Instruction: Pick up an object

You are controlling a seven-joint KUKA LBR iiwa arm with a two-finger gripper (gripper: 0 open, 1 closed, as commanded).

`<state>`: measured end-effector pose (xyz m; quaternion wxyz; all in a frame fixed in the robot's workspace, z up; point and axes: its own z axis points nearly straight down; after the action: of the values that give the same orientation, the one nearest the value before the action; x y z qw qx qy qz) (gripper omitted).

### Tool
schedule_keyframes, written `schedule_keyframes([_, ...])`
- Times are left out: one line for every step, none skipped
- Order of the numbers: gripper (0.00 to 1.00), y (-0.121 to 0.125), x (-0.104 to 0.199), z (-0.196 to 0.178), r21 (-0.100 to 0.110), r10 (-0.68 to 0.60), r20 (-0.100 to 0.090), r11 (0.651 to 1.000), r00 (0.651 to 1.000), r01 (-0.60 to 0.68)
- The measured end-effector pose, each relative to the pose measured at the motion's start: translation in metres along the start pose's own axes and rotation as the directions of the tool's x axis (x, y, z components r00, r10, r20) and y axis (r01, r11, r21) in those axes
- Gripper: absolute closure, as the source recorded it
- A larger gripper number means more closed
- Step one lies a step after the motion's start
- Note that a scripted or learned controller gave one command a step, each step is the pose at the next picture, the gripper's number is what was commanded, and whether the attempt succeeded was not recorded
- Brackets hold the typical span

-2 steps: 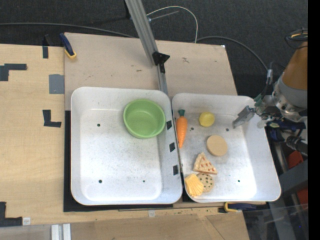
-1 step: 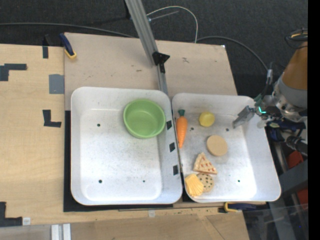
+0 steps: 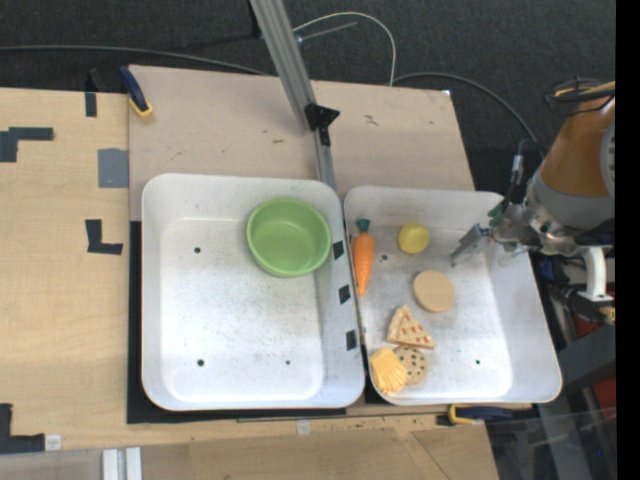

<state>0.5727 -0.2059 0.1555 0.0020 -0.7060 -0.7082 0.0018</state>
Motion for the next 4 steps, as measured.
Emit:
schedule_keyframes([0.00, -0.006, 0.006, 0.047, 0.001, 0.001, -0.001, 1.000, 1.000, -0.001])
schedule_keyframes([0.00, -0.002, 0.006, 0.060, -0.013, 0.001, 0.002, 1.000, 1.000, -0.001])
schedule_keyframes([1.00, -0.001, 0.006, 0.049, -0.015, 0.000, 0.002, 1.000, 1.000, 0.000])
schedule_keyframes([1.00, 0.002, 0.010, 0.006, -0.008, 0.001, 0.001, 1.000, 1.000, -0.001])
